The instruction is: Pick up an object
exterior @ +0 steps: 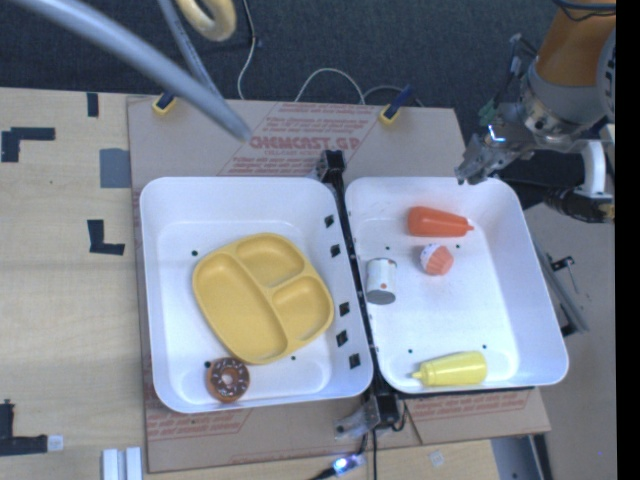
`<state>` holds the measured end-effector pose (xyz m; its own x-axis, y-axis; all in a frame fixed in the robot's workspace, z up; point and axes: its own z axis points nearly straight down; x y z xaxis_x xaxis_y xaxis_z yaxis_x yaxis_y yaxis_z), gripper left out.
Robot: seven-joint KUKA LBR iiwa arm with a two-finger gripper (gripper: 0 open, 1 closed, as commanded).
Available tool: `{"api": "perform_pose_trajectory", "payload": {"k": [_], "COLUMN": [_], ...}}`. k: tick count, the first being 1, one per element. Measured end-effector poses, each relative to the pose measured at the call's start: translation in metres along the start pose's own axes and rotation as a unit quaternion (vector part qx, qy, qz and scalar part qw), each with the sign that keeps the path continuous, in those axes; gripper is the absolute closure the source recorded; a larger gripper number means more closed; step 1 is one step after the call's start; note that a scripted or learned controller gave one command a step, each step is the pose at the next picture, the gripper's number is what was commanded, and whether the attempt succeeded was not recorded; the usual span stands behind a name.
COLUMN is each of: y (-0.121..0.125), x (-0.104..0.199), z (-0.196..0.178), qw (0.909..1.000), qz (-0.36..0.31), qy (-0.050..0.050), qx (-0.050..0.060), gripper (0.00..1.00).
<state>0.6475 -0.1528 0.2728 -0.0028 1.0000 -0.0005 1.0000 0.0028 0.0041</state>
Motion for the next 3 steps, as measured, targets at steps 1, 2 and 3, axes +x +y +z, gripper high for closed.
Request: {"api": "perform_pose_trajectory", "payload": {"k": [1, 2, 3], "y": [0.000, -0.017, -0.032], "x": [0.001, 0.048, 0.095], "z": [-0.014, -0.014, -0.011], "qw": [1.0000, 1.0000, 1.0000], "qz": [0.001, -0.001, -0.001], "qy": [0.000, 0.001, 0.001], "qx": [0.002, 0.003, 0.003], "gripper": [1.00, 1.00, 1.00]}}
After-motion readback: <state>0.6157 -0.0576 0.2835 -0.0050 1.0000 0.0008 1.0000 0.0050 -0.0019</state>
